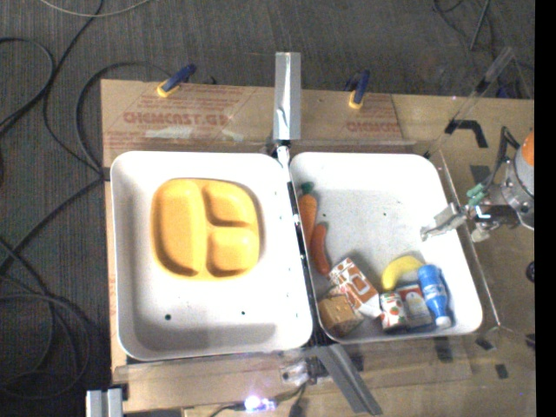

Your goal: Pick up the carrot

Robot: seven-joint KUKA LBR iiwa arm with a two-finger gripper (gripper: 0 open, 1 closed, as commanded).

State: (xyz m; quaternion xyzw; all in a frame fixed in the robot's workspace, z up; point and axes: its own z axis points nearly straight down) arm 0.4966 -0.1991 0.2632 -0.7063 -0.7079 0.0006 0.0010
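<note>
The carrot (pixel 307 210) is orange with a small green top pointing to the back. It lies along the left wall of the right bin (pixel 373 168), close to the divider between the bins. My gripper (pixel 443 222) hovers over the right rim of that bin, well to the right of the carrot and apart from it. Nothing shows in its grip. The arm's wrist (pixel 519 191) sits at the right edge of the view.
A reddish sausage-like piece (pixel 321 247) lies just in front of the carrot. The right bin's front holds an orange-white carton (pixel 352 281), a brown block (pixel 339 313), a banana (pixel 401 270), a red can (pixel 393 309) and a blue bottle (pixel 434 292). A yellow divided tray (pixel 208 227) sits in the left bin (pixel 139 320).
</note>
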